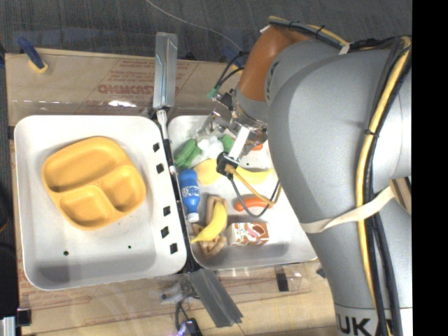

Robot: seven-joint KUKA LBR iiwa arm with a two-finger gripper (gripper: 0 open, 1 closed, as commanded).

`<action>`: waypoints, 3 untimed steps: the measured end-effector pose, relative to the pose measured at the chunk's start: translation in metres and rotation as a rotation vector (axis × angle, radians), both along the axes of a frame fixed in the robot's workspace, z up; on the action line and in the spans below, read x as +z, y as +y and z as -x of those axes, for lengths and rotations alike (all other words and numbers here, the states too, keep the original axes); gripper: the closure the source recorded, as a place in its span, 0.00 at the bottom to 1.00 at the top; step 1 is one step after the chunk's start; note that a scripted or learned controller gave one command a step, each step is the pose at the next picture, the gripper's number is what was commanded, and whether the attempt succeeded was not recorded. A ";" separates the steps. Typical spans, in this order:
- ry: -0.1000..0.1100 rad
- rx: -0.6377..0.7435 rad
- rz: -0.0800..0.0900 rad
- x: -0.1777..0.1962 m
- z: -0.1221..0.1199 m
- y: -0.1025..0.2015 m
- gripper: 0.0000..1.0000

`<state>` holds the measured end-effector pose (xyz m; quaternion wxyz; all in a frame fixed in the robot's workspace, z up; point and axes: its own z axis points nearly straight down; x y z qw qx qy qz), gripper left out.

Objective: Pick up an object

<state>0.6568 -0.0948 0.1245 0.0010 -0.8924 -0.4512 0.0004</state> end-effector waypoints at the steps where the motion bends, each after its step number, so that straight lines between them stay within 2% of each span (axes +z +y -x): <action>1: -0.005 0.078 -0.001 -0.029 -0.002 -0.015 0.00; 2: 0.000 0.087 -0.002 -0.020 -0.002 -0.013 1.00; 3: -0.002 -0.322 0.000 0.069 -0.001 0.009 1.00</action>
